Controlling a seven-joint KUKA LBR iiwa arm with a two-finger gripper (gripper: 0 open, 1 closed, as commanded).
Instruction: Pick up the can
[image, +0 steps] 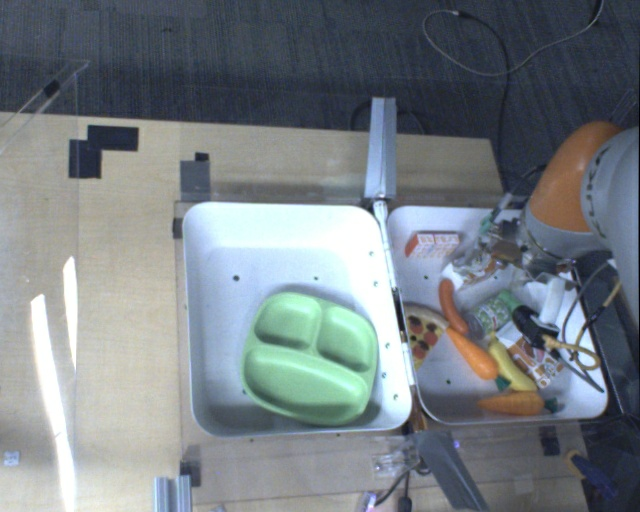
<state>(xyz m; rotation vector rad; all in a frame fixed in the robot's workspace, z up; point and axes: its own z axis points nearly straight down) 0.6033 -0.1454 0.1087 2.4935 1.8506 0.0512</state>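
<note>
I am reaching in over the table (120, 330), where two white bins sit side by side. The left bin (215, 250) has a big green tray (310, 355) with three sections lying in it. That one is not my job.

My arm (585, 190) hangs over the right bin (425, 395), which is full of small things. I think the can (497, 311) is the little green and white thing lying on its side near the middle of that bin, but it is small and I am not sure. An orange carrot (470, 350) lies just beside it, with a yellow banana (512, 368) near it and a pizza slice toy (424, 333) by the bin's left wall. A small red and white box (437, 242) sits at the back.

The can is not lifted yet, so the whole pick is left to do.

My end effector (495, 255) is low in the clutter above the can. I cannot tell its state, and I see nothing held in it.
</note>
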